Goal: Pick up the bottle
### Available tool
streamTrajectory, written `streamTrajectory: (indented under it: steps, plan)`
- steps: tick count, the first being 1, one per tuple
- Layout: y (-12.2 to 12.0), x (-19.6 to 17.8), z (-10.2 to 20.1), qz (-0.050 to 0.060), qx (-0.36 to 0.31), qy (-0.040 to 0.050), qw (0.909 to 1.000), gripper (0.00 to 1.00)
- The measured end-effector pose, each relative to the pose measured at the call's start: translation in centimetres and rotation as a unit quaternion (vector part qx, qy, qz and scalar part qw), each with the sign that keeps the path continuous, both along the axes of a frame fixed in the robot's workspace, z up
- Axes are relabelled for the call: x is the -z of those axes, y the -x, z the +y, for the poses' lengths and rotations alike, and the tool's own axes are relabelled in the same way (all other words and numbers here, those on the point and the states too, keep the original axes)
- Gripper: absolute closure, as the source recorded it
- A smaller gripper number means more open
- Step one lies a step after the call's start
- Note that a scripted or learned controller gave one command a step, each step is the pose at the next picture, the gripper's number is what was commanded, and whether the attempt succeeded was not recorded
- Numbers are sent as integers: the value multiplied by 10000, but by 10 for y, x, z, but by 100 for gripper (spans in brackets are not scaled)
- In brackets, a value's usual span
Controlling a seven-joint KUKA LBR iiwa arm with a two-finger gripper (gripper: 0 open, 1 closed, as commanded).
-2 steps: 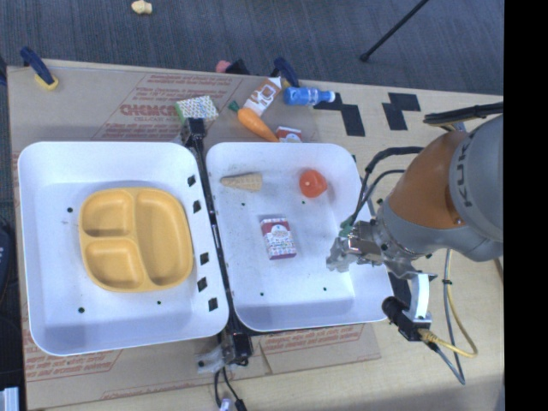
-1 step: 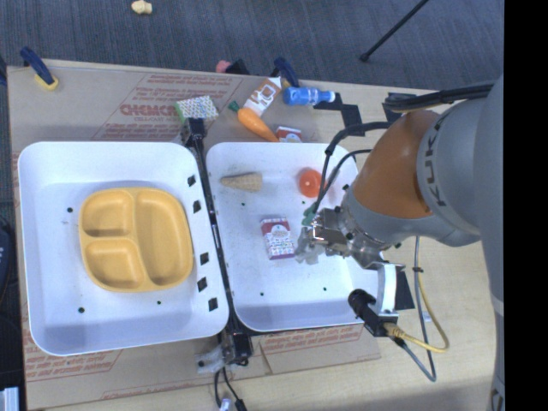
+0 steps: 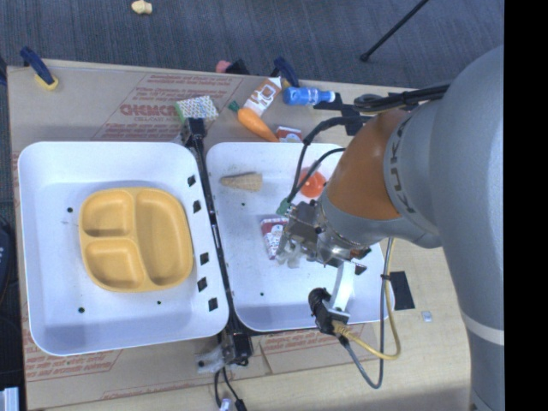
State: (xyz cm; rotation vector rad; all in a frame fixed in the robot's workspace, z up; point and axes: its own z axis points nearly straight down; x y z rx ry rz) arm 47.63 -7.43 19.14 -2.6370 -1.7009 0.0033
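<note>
A small blue bottle [image 3: 306, 97] lies on the cardboard behind the right bin, outside it. Beside it lies a white bottle-like item with an orange label [image 3: 262, 97]. My gripper [image 3: 289, 245] is down in the middle of the right bin [image 3: 257, 311], just over a red and white packet [image 3: 274, 229], well in front of both bottles. A red-orange thing [image 3: 313, 183] peeks out from under the arm at the bin's back; I cannot tell what it is. The wrist hides what is under the gripper.
A tan cone-shaped piece [image 3: 241, 181] lies at the back left of the right bin. An orange carrot [image 3: 255, 124] rests behind the bin. The left bin [image 3: 34, 229] holds a yellow divided tray [image 3: 135, 238]. Cables and a yellow wire [image 3: 368, 354] hang near the front edge.
</note>
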Motion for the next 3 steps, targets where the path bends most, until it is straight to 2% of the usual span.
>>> streamTrajectory:
  steps: [1, 2, 3]
  plan:
    - [1, 58, -19, 14, 541, -2, 9985, 100]
    - [1, 91, -94, 6, -1017, -13, 9948, 100]
    - [0, -59, -70, -10, 445, 2, 9990, 100]
